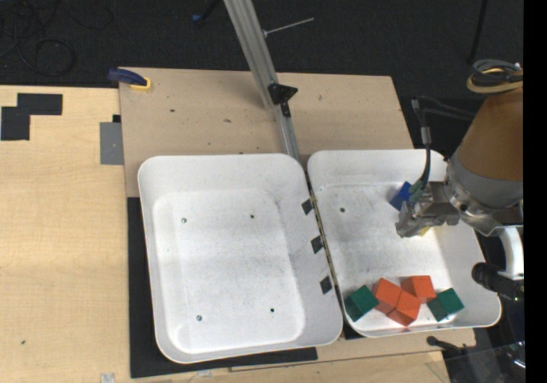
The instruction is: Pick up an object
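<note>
Gripper (416,223) low in right bin (367,180), toward its far right side; whether released, clenched or grasping could not be told. Blue object (400,195) touching or just beside it, partly hidden. Orange blocks (402,297) and two green blocks (361,300) clustered at near edge, well apart from gripper. Left bin (171,180) alongside. Judged: reach made, lift not yet evident; pick unconfirmed.

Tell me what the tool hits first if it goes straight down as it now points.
Most likely the bare floor of the right bin beneath the tool; the blue block sits just beside it, though depth is unclear.
</note>
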You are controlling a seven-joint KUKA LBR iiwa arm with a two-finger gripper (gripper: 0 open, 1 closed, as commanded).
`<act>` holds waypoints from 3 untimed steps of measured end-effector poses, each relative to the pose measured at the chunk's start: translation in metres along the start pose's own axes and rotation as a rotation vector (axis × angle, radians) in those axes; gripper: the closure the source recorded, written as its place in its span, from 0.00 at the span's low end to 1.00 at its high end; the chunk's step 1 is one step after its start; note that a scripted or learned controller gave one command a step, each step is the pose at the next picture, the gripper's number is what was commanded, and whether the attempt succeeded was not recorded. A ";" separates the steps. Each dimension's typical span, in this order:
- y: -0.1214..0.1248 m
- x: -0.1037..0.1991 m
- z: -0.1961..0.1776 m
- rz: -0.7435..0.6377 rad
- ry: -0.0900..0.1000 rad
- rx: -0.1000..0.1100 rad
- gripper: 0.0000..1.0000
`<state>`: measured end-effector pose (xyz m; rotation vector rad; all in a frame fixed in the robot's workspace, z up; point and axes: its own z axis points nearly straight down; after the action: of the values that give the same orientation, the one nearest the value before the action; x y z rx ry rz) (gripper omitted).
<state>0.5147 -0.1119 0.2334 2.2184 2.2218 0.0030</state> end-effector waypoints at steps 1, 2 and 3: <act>0.001 -0.001 -0.053 0.000 -0.001 -0.001 1.00; 0.017 0.049 -0.035 -0.002 0.002 0.008 1.00; 0.043 0.093 -0.037 -0.002 0.000 0.004 1.00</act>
<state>0.5573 -0.0186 0.2709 2.2183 2.2258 -0.0014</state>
